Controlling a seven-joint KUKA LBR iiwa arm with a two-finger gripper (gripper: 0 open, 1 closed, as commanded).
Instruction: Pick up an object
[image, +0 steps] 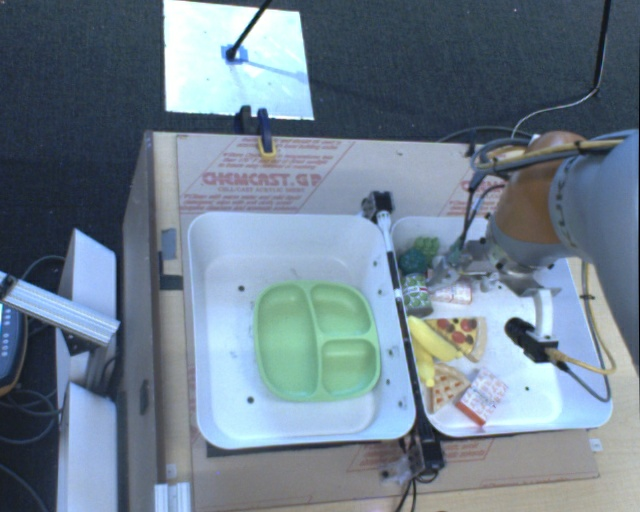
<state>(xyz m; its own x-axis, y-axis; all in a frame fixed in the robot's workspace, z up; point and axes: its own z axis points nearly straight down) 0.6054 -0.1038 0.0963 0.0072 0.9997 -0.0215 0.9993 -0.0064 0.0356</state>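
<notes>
In the right bin (570, 395) lie several toy foods. A green broccoli-like piece (418, 252) sits at the far left corner, with a small white and pink bottle (440, 294) lying just below it. Nearer the front are a pizza slice (464, 334), a yellow banana (428, 342), a second wedge (446, 386) and a red and white packet (485, 396). My gripper (455, 268) hangs low over the bin's far left part, right above the bottle and beside the green piece. Nothing is visibly held.
The left bin (230, 250) holds a green divided plate (318, 340). A black divider rail (398, 300) runs between the bins. A black connector and yellow cable (535, 343) hang from the arm over the right bin. Loose wires lie behind the right bin.
</notes>
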